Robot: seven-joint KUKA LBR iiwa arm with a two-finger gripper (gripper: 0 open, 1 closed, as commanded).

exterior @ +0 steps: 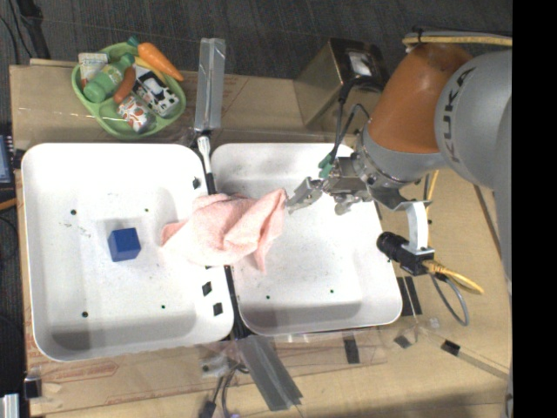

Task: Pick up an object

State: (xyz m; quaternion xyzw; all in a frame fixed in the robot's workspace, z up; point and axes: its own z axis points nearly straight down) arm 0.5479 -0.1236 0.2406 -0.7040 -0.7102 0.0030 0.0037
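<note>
The robot arm (452, 103), grey with its orange band, stands highest above the tabletop (261, 94) and so nearest the camera, reaching in over the right bin (348, 294). Below it, the object most plainly concerned is the pink cloth (228, 227). The cloth is draped across the shared wall of the two bins, its bulk lying bunched over that divide, with one end spilled onto the floor of the left bin (52, 320) and an upper corner drawn out toward the right bin's middle. That raised corner is met by the gripper (300, 197), whose tip is seen right at the edge of the fabric. Whether the jaws are closed on the cloth or merely beside it cannot be told, since the tip is small and partly blurred.

As to progress, the approach is judged to be made, and contact with the cloth seems at hand. A secure hold is not confirmed, and most of the cloth rests on the bins, so the lift is judged not yet done.

Further from the cloth, a blue cube (124, 243) sits untouched on the left bin's floor. Beyond the bins' far edge, a green bowl (96, 111) of toy food is set on the tabletop.
</note>
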